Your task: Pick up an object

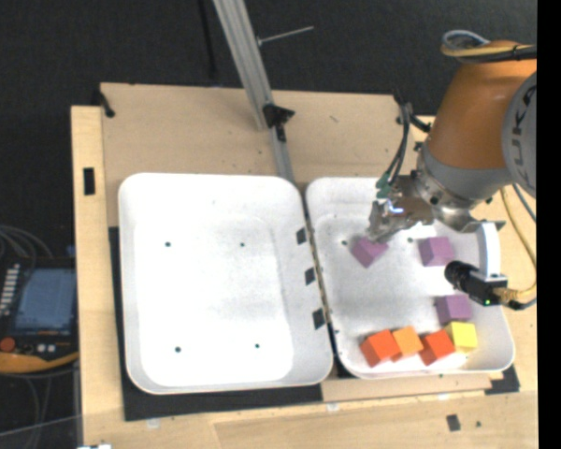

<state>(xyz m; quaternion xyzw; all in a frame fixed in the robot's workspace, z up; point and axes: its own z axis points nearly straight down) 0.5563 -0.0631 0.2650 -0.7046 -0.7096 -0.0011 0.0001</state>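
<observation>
- Fingers [381, 227] hang at the upper middle of the right bin [341, 199], their tips right at the top of a purple block [367, 250]; whether they are apart or closed on it cannot be told from this slanted view.
- That purple block lies tilted near the right bin's upper left area, apart from the other pieces.
- A second purple block [436, 250] sits toward the right bin's right edge, and a third purple block [453, 307] lies below it.
- Along the right bin's bottom edge runs a row: a red-orange block [381, 346], an orange block [408, 340], a red block [438, 346] and a yellow block [463, 334].
- The left bin [210, 279] lies beside it on the table [187, 129].
- The arm [477, 129] reaches in from the table's right side, its orange band above the grey wrist, wrist angled down and leftward to the tilted block.
- Judged step: the grasp attempt on the tilted purple block, at or just before closing.
- The next move likely calls for a firm close around the block's sides, then a straight lift; its tilt could let it slip.
</observation>
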